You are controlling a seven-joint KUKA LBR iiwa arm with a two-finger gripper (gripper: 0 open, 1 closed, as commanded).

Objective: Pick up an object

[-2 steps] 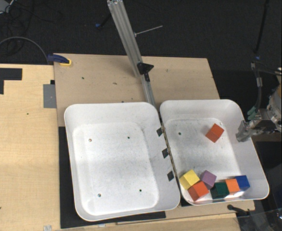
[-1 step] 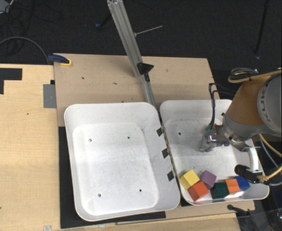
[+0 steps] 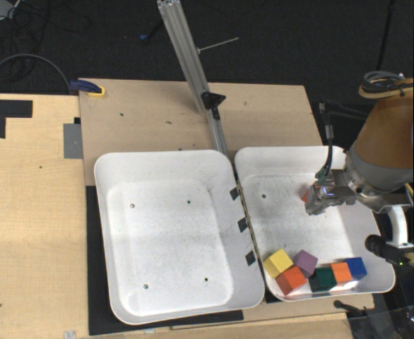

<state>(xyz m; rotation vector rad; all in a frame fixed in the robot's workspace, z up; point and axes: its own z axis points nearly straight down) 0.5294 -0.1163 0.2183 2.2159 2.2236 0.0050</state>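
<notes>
The arm [image 3: 383,147] reaches in from the right, its orange band broad above the grey wrist, and the gripper [image 3: 321,202] hangs over the right bin [image 3: 263,162], toward that bin's right side and about midway between its far and near walls. Something small and reddish [image 3: 306,197] shows just at the left of the gripper, touching or almost touching it; what it is cannot be told, nor whether it lies between the fingers. The fingers themselves are too small and blurred to read, so their state cannot be told.

The blocks lie clustered in the near part of the right bin, well apart from the gripper. A yellow block [image 3: 278,261] sits furthest left, with a red block [image 3: 291,280] just in front of it and a purple block [image 3: 306,261] just to its right. Then come a green block [image 3: 323,280], an orange block [image 3: 342,271] and a blue block [image 3: 356,267], set in a row against the near wall, each touching or nearly touching its neighbour.

The left bin [image 3: 108,162] stands beside the right one, their edges meeting at the middle. Both rest on the wooden worktop [image 3: 143,115], and a grey metal rail [image 3: 189,58] slants down from the far side toward the seam between the bins.
</notes>
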